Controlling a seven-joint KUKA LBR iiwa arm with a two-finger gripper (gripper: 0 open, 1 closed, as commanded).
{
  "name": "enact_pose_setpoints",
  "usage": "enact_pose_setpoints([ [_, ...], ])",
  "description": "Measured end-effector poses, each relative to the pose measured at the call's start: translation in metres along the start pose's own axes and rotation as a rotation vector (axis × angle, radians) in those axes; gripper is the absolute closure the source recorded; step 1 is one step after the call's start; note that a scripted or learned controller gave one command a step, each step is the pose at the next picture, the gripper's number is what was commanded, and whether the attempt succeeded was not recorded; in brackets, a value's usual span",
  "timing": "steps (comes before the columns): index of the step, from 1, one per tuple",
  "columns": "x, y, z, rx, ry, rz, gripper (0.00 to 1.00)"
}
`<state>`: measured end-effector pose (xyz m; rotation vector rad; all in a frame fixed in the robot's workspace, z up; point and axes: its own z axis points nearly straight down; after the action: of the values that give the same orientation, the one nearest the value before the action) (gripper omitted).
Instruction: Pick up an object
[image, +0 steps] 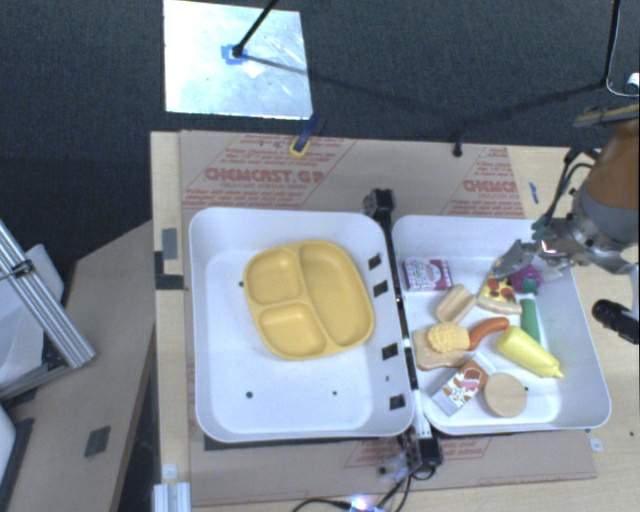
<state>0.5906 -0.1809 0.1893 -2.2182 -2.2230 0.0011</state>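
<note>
- we see the worktop (170, 330) carrying two shallow white bins side by side, a left bin (215, 400) and a right bin (580, 400).
- in the left bin lies a yellow divided plate (305, 298), three compartments, set at a slant near the bin's middle.
- the right bin holds a heap of toy food: a small pink-and-white packet (427, 273) at the far left, a tan bread roll (454, 302) just near of it, and a round cracker on a toast slice (447, 340) nearer still.
- an orange sausage (489, 329) lies between the cracker and a yellow squeeze bottle (529, 352), which points toward the near right.
- a green stick-like piece (529, 320) lies just beyond the yellow bottle, beside a pizza slice (499, 297).
- at the near edge we find a small red-and-white carton (460, 386) and a round tan disc (505, 394), just beside each other.
- the arm reaches in from the right, and its pincer (522, 262) hangs low over the far right part of the right bin, right above the pizza slice and a purple piece (528, 276).
- we cannot tell whether the pincer is clenched or released, nor whether it grasps anything; its tips are lost against the toys.
- beyond the bins, a shiny metal sheet (238, 60) lies on the dark floor.
</note>
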Motion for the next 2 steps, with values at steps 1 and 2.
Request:
enact_pose_setpoints([
  [1,0.008,0.004,0.046,-0.002,0.0,-0.002,0.0],
  [2,0.008,0.005,0.096,-0.003,-0.002,0.0,0.0],
])
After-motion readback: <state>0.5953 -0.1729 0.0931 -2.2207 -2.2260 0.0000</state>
